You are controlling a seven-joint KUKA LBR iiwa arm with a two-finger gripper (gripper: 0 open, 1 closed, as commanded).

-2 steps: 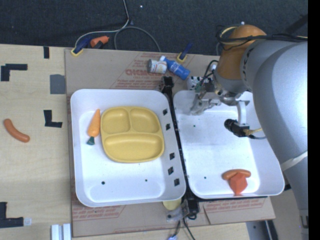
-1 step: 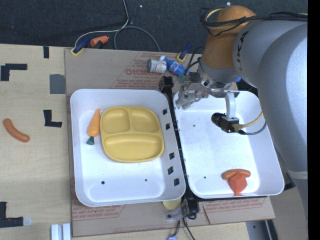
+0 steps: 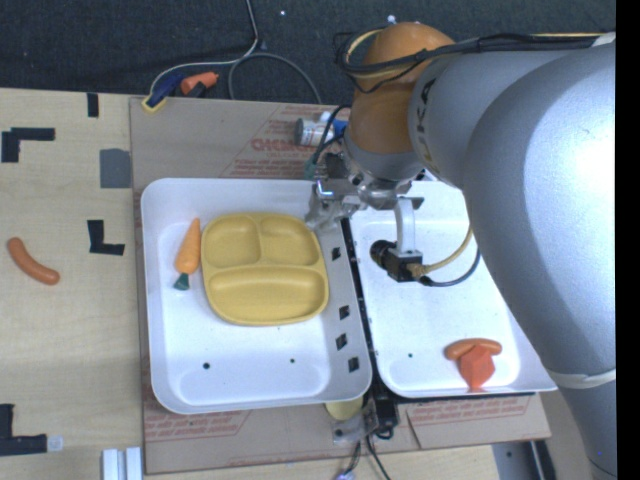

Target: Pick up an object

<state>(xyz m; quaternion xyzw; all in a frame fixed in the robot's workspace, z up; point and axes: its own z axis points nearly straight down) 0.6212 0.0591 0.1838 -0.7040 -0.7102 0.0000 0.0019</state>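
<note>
Judging from here, nothing is picked up yet: my gripper [image 3: 333, 206] hovers over the far end of the bins [image 3: 357, 318], whether open or clenched I cannot tell, and the carrot [image 3: 187, 246] lies well apart.

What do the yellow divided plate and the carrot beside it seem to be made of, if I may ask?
Yellow plate: likely moulded plastic, matte, given its even colour and rounded dividers. Carrot: probably toy plastic or rubber, uniformly orange; finish unclear.
</note>
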